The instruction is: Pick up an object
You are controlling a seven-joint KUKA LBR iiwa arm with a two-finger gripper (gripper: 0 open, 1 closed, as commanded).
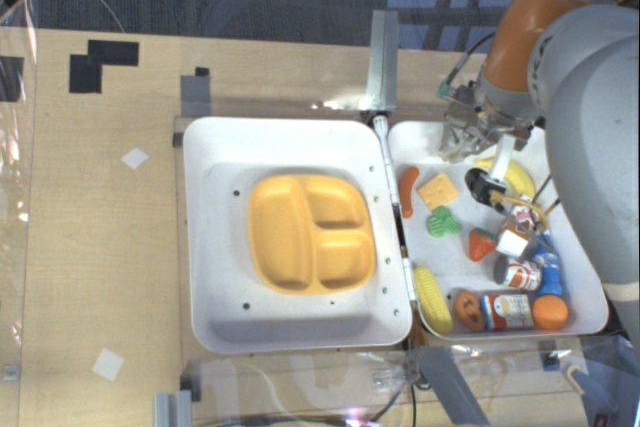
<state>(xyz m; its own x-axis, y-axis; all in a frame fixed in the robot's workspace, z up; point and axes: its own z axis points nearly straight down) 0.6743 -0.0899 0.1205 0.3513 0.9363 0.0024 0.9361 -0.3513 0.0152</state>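
arm hovering over far end of right bin, nothing seen in its grip

gripper (466, 141) is hanging over the right bin (592, 300) near its far-left corner w/ fingers (455, 143) pointing down; can't tell how far apart they're sitting, and no item is showing btwn them. toys are lying in that bin: banana (518, 177) just beside the gripper, cheese wedge (437, 190), red chili (407, 190), green piece (444, 223), strawberry (483, 243), corn cob (431, 296), bottle (507, 311), orange (550, 312). left bin (205, 245) is holding a yellow divided tray (310, 232), lying flat.
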